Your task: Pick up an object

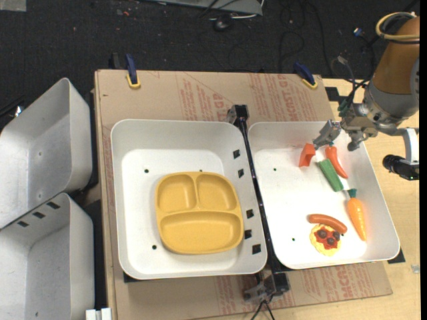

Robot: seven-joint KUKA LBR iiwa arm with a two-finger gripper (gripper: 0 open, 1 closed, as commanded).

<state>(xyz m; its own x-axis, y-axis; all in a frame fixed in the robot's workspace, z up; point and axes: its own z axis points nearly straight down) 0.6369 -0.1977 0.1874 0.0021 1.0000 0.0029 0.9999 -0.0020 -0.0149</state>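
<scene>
Dark carpet strewn with cables surrounds a cardboard-topped bench point(200, 92) bearing two shallow white bins side by side. Task objects lie in the right bin point(280, 245): a small orange-red piece point(306, 155) at about 12 o'clock of the bin floor, and just beside it a green stick point(329, 175) and a thin red-orange stick point(336, 161) lying touching, both slanted toward 5 o'clock. A carrot point(357, 217) sits nearer the right wall, and at 5 o'clock a sausage point(326, 221) rests against a yellow pizza-like piece point(325, 239). Any of these would serve; the cluster at the top is nearest the tool.

The gripper point(341, 133) hangs over the bin's upper right, at about 1 o'clock, just above the orange-red piece and the two sticks. Its jaws stand apart with nothing between them, which fits a descent not yet made. The wrist comes in over the right rim, so the arm slants rather than hangs plumb.

Room is tight there: the back wall is near, and the sticks touch, so closing on one may nudge the other. Open floor lies toward 8 o'clock.

The left bin point(127, 145) holds a yellow divided plate point(199, 212) at its centre, well apart from the work
</scene>
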